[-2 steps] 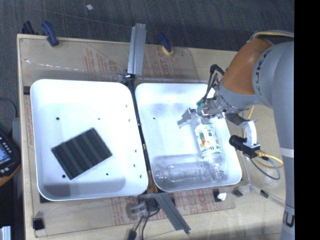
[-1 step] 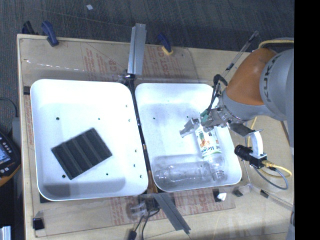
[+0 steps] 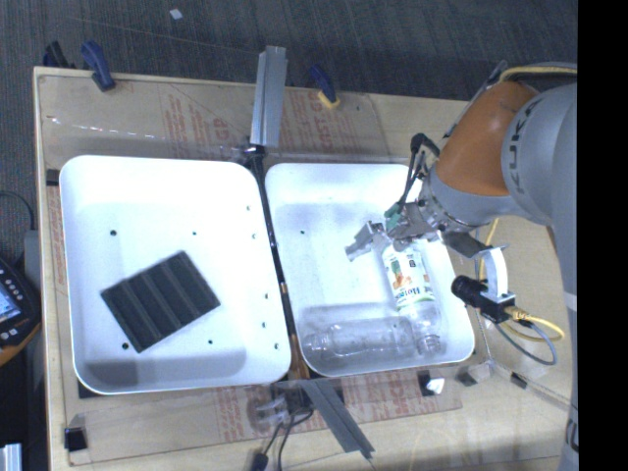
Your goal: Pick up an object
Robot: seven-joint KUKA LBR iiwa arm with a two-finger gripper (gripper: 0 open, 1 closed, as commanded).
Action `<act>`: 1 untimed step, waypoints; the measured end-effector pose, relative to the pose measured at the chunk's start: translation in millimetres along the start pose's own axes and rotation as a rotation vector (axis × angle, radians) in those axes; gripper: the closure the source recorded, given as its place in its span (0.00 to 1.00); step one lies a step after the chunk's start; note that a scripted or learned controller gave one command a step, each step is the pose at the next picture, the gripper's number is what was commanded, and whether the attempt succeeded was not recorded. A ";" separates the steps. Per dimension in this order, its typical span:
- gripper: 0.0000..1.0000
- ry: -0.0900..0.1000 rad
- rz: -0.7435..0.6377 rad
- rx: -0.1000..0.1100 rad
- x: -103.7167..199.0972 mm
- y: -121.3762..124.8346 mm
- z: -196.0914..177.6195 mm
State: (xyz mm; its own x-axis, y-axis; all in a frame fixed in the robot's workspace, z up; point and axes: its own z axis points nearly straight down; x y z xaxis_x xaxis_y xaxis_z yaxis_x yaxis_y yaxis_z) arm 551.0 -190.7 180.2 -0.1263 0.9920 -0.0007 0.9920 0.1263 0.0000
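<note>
A small bottle with a white, green and orange label [image 3: 408,281] lies in the right bin [image 3: 314,204], toward its right wall. My gripper [image 3: 378,238] hovers at the bottle's upper end, fingers spread, with nothing visibly held between them. A clear plastic bottle [image 3: 371,340] lies on its side along the right bin's front wall. A dark ribbed rectangular slab [image 3: 160,299] rests flat in the left bin [image 3: 147,180].
The grey arm with its orange band [image 3: 491,150] reaches in over the right bin's right rim. A black cable fitting [image 3: 481,297] and yellow wire hang beside that rim. Blue clamps [image 3: 96,65] and a metal bar [image 3: 267,96] stand at the bench's back.
</note>
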 end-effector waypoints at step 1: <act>0.00 0.002 -0.019 0.002 -17.5 -15.2 11.9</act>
